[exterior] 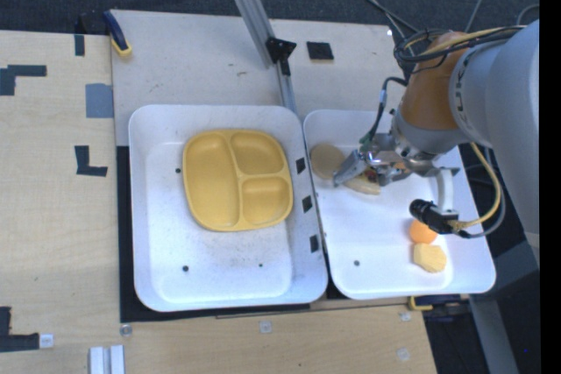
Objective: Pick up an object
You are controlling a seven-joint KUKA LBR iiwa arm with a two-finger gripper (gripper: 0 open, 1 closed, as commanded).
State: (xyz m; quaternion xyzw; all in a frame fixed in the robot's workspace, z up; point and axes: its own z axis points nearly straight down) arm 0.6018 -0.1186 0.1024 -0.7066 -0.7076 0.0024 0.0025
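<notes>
My gripper (344, 176) is low over the upper left part of the right bin (377, 271), reaching in from the right. A flat round tan object (324, 158) lies just left of its tip, touching or nearly touching it. A pale tan piece (364, 186) shows under the gripper's lower edge, partly hidden by it. An orange ball (422, 232) and a yellow chunk (429, 257) lie together near the bin's lower right, apart from the gripper.
A yellow divided plate (237, 179) lies in the left bin (158, 276). A black cable clip (431, 213) on the arm hangs just above the orange ball. A metal pole (250, 0) slants down to the gap between the bins.
</notes>
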